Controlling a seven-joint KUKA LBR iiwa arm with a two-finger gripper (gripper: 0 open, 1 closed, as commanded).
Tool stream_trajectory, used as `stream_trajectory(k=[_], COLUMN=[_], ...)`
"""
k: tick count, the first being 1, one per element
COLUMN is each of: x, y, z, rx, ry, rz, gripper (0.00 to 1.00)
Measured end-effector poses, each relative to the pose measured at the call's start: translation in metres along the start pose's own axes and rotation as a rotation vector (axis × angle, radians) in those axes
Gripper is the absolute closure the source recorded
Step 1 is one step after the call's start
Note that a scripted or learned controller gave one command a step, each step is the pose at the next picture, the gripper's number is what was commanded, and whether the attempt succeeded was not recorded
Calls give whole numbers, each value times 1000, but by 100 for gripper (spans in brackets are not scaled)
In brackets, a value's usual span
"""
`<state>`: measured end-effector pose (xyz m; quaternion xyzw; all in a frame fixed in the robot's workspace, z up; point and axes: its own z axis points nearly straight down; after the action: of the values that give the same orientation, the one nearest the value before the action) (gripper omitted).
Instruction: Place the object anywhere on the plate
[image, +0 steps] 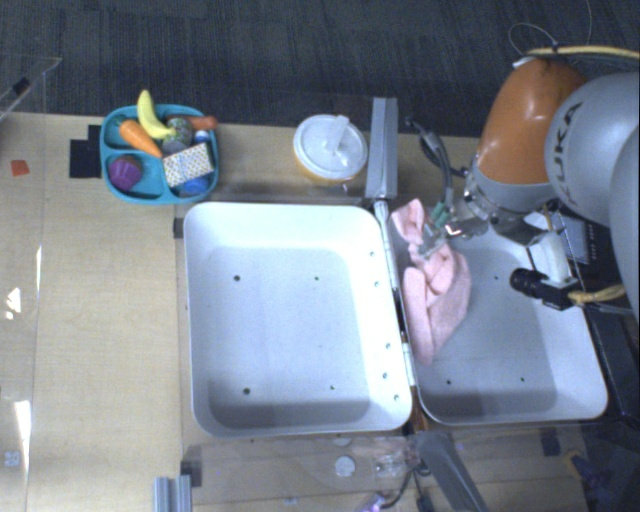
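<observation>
Bench (90, 330) surface, pale wood, carries everything listed below, with positions referenced to the left bin (290, 315). Beyond that bin's far-left corner sits a blue divided tray (112, 150) holding toy food: a banana, a carrot and several smaller pieces too small to identify. Beyond the bin's far-right corner stands a yellow cup with white lid (331, 148), seen from above. The left bin itself shows a bare white floor with a few small dark holes. Immediately right of it, rims touching, lies the right bin (520, 390), whose right side is partly covered by the arm (590, 120). The task object, a pink cloth (435, 295), lies in the right bin against the wall shared with the left bin. It is crumpled and elongated, with its long axis running from the far end of that wall toward the near side, tilted slightly rightward; individual folds are hard to separate. The gripper (437, 238) sits over the far end of the cloth, in contact with the fabric. Jaw state cannot be determined: the fingertips are small, blurred and merge with the cloth. The plate named in the task cannot be identified with certainty.
</observation>
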<state>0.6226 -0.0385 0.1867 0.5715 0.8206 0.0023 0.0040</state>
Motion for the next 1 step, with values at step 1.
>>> stream_trajectory(k=[1], x=[0], y=[3], z=[-40], rx=[-3], ry=[-1], rz=[-8], gripper=[100])
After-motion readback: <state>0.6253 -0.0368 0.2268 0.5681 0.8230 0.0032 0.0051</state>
